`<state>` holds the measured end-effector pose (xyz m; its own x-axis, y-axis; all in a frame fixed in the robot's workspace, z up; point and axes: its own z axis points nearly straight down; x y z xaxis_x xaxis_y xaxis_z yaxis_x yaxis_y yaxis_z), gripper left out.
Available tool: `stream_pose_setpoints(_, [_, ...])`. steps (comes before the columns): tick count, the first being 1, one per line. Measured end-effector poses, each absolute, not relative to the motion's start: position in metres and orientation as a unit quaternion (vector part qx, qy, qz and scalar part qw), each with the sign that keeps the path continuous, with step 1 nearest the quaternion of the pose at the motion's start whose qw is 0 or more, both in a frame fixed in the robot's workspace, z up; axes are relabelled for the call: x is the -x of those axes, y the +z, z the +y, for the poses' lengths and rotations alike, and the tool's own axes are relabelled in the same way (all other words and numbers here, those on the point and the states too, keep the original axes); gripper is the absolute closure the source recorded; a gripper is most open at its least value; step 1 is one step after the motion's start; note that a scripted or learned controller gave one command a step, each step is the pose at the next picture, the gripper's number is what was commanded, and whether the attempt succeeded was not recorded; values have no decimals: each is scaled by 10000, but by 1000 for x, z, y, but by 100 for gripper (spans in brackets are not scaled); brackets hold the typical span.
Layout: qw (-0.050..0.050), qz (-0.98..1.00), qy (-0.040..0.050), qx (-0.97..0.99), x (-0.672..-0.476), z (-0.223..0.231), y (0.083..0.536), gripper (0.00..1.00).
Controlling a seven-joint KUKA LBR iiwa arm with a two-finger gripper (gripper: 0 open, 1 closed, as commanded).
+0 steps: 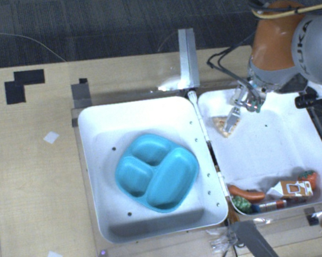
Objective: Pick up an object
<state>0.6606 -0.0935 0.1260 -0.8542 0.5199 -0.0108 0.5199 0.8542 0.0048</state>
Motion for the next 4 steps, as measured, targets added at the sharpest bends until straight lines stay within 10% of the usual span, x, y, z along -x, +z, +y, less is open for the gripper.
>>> stream_pose_setpoints(2, [-32, 8957, -41, -4446, -665, -97, 88, 0])
stream_pose_setpoints(3, [41, 8974, -4, -4413, -669, -94, 101, 100])
stream_pose_setpoints(4, [38, 8931, 21, -4499, -664, -17, 188, 100])
